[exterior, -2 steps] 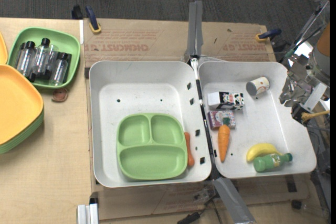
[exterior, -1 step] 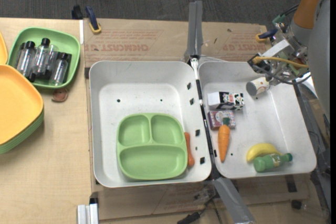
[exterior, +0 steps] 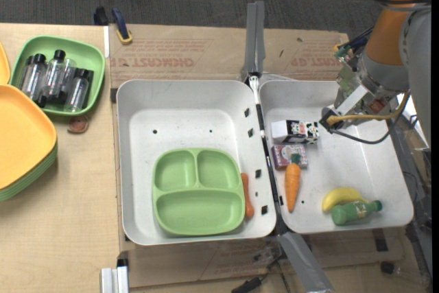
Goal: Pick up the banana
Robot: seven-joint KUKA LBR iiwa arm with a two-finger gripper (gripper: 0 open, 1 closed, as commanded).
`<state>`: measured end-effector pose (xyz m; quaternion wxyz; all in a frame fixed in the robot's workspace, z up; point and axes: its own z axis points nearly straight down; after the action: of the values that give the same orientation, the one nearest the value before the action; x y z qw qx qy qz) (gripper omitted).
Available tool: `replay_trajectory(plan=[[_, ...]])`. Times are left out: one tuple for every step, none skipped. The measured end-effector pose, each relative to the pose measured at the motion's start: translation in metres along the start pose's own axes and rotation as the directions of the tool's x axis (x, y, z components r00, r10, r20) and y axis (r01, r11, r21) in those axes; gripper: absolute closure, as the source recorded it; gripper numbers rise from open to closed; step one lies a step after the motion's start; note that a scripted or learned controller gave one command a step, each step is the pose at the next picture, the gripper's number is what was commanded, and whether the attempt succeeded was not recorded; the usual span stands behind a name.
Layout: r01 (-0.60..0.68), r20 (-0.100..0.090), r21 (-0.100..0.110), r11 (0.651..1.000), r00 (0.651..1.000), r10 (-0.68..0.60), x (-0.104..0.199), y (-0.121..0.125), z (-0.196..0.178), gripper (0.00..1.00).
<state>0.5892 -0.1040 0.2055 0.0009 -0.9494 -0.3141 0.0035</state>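
The yellow banana lies in the right bin, near its front right corner. A green bottle lies right against the banana's front side. My gripper hangs over the back right part of that bin, well behind the banana and apart from it. Nothing shows between gripper and banana but bare bin floor.
The right bin also holds an orange carrot, a purple packet and a white-and-black box on its left side. In the left bin are a green divided plate and a small orange stick. Off to the left stand a green tray of bottles and orange plates.
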Motion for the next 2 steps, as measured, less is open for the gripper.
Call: replay_trajectory(plan=[[0.158,-0.001,-0.003,0.987,0.987,-0.158,-0.030,-0.009,-0.057,1.00],[0.241,-0.001,-0.003,0.970,0.970,-0.241,0.022,0.021,-0.047,1.00]])
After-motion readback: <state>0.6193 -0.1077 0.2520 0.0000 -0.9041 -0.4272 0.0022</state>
